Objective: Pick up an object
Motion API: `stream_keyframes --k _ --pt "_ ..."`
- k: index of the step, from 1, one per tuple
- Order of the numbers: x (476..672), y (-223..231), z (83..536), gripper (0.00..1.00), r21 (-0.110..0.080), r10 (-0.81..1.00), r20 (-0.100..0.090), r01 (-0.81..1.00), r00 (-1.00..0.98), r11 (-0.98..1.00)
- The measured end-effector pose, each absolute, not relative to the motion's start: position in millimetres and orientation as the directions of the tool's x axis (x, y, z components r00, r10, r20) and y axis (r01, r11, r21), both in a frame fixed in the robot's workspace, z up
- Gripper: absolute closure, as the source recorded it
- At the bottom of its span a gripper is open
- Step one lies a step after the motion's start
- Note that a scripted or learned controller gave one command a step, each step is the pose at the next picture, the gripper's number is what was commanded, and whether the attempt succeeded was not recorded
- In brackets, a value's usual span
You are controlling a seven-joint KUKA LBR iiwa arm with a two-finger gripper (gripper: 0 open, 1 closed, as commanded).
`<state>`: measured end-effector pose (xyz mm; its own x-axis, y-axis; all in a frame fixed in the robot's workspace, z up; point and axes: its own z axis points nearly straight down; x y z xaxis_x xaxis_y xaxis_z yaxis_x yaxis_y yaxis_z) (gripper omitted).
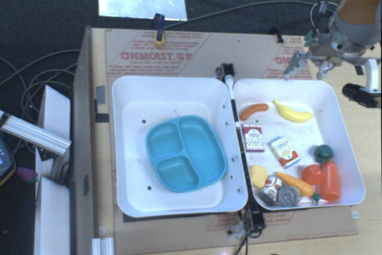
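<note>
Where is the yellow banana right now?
In the camera view the banana lies in the right bin, near its far edge, just right of the little sausage.

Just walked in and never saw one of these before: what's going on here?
A robot arm's gripper hovers open above the far edge of the right bin, holding nothing. That bin holds toy food: a banana, a sausage, a carrot. The left bin holds a blue divided plate.
</note>
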<state>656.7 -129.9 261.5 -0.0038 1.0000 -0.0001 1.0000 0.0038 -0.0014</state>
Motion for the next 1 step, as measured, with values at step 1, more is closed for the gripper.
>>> stream_keyframes --k 1 --pt "582.0 -141.5 230.2 0.0 -0.004 1.0 0.0 1.0 -0.002 0.002"
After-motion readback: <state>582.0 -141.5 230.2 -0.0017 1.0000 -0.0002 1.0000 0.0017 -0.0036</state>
